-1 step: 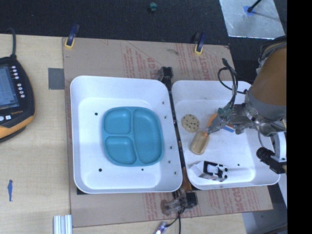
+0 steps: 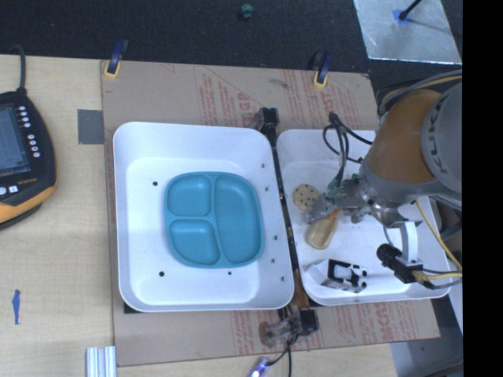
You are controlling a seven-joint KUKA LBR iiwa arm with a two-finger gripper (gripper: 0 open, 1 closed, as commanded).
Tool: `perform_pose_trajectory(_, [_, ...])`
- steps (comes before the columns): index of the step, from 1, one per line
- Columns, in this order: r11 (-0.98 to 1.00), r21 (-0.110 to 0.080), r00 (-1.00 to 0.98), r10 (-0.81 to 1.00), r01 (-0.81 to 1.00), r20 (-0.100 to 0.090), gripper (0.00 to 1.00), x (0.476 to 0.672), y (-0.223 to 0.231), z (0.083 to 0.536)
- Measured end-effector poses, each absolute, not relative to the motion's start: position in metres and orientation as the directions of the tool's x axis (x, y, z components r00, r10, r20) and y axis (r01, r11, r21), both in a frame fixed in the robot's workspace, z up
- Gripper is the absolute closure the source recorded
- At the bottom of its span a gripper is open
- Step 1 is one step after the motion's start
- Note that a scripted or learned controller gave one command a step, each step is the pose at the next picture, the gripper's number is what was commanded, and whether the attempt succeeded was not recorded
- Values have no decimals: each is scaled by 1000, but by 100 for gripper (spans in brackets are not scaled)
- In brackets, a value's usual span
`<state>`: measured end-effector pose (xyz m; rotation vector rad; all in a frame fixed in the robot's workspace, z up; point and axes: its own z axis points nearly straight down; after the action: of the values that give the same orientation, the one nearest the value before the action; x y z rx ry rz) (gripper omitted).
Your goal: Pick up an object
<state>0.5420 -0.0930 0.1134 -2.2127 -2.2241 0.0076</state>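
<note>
Left bin mostly open, right bin crowded

In the left bin only the blue divided plate takes the middle; white floor is free around it. In the right bin the arm covers the right part, and a wooden spoon, a round cookie and a small black item crowd the lower left.

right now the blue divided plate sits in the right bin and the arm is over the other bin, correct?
Not quite. The camera view shows the blue divided plate in the left bin, not the right one. The arm is over the other bin, the right bin, above a wooden spoon and small items.
</note>
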Motion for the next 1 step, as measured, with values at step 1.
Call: perform_pose_trajectory(1, [8, -4, -8, 1000, 1000, 0, 0, 578, -104, 92])
